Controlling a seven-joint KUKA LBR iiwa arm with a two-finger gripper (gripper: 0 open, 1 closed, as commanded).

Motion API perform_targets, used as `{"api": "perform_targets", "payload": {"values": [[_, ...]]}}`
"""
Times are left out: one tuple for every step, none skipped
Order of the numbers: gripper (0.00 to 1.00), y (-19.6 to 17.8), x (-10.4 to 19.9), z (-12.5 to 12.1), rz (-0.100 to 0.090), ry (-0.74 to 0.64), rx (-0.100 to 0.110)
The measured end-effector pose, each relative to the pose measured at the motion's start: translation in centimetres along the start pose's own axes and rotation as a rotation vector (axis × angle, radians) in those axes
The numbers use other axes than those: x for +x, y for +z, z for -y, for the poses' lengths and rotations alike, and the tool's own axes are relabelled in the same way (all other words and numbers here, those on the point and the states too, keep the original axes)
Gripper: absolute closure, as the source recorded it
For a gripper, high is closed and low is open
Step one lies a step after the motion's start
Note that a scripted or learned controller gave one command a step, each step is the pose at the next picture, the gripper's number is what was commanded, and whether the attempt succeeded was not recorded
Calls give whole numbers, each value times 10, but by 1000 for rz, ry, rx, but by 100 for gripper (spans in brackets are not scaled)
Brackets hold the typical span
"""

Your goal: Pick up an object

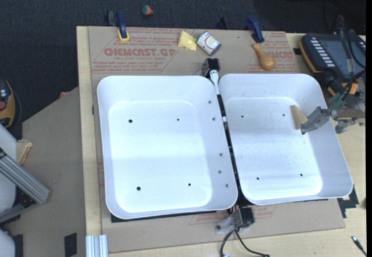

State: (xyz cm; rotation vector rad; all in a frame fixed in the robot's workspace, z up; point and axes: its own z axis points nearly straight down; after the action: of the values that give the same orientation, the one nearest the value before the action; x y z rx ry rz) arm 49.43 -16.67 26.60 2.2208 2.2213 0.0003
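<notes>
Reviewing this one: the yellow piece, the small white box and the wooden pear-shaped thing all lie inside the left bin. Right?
No. The camera view shows the yellow piece, small white box and wooden pear-shaped thing lying on the brown board beyond both bins, not inside the left bin.

- A small tan block lies inside the right bin, near its right wall, touching the grey pincer tip.

The robot's hand was a small dull grey metal piece with an angular outline, and behind it ran dark, tangled cabling.
</notes>
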Motion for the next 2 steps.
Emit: {"api": "perform_targets", "payload": {"values": [[0,-178,39,-16,4,-5,-21],[100,-179,38,-15,2,-2,-6]]}}
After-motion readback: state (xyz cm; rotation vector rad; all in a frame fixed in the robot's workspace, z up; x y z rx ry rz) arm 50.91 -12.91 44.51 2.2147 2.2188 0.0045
